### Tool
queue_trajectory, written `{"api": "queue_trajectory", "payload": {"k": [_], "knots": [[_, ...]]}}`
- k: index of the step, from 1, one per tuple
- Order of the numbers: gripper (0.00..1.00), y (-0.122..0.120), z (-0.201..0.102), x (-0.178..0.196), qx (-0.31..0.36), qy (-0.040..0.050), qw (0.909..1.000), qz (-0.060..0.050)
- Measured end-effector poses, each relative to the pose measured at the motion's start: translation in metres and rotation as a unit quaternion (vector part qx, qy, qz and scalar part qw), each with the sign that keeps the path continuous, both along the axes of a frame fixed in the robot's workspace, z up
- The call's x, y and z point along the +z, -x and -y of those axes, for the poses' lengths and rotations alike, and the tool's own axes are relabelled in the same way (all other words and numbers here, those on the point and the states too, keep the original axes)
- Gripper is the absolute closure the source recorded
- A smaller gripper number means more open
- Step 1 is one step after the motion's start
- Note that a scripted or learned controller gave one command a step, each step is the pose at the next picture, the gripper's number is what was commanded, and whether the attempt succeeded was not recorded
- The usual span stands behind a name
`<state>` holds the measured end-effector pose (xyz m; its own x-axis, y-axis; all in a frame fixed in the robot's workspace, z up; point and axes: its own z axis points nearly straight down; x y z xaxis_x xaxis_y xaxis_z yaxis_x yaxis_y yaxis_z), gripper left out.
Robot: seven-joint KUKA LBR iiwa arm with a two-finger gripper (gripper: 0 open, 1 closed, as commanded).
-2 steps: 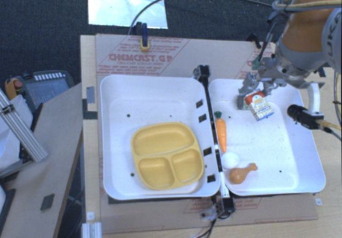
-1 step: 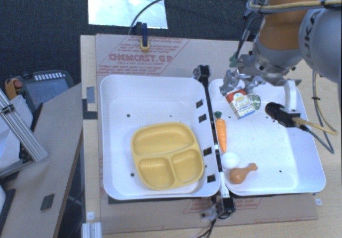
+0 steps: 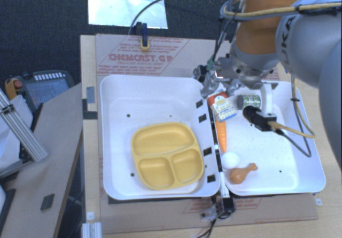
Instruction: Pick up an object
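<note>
The left bin (image 3: 115,98) holds a yellow divided plate (image 3: 166,154), lying flat toward its near right corner with its right edge close to the seam where the two bins meet. Just across that seam, in the right bin (image 3: 304,173), an orange carrot (image 3: 221,134) lies lengthwise along the left wall, and a small packet with an orange-and-white label (image 3: 223,106) rests on its far end. Nearer the front sit a white ball (image 3: 231,160) and, just beside it, a toy chicken drumstick (image 3: 242,172). The gripper (image 3: 231,88) hangs over the far left part of the right bin, directly above the packet and the carrot's far end; whether its jaws are spread or closed cannot be told. A small green-and-silver can (image 3: 251,101) lies just right of the packet.
</note>
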<state>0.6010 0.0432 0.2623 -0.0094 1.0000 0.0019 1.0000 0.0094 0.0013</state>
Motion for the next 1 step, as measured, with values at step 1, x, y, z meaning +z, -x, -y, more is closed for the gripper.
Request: {"api": "queue_trajectory", "payload": {"k": [1], "knots": [[1.0,-0.0116,-0.0561,-0.0139,0.0,0.0,1.0,0.0]]}}
